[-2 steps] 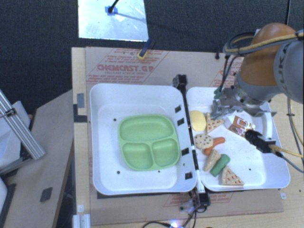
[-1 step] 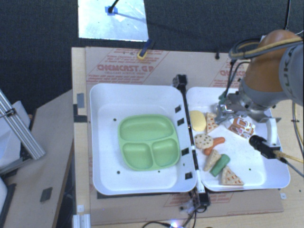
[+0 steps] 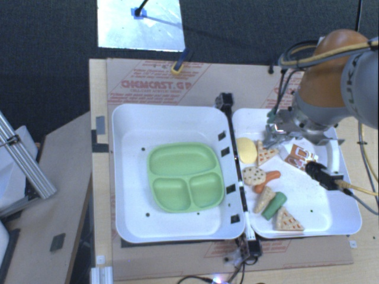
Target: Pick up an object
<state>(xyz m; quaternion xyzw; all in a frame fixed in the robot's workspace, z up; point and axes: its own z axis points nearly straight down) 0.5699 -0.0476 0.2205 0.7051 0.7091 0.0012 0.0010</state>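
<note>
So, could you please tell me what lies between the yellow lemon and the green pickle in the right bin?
In the camera view, a round cracker and a carrot lie between the lemon and the pickle.

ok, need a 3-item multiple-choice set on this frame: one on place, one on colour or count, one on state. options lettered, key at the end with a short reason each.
1. Where does the green divided tray lie?
A. left bin
B. right bin
C. on the cardboard outside the bins

2. How many compartments does the tray have?
A. two
B. three
C. five

3. How does the gripper stand relative to the right bin?
A. parked over the left bin
B. lifted away, clear of both bins
C. low over the right bin's far end, near the toy food

Key: 1 A, the tray sits inside the left bin. 2 B, one long section and two smaller ones. 3 C, it is beside the yellow piece and the cracker wedge.
</note>
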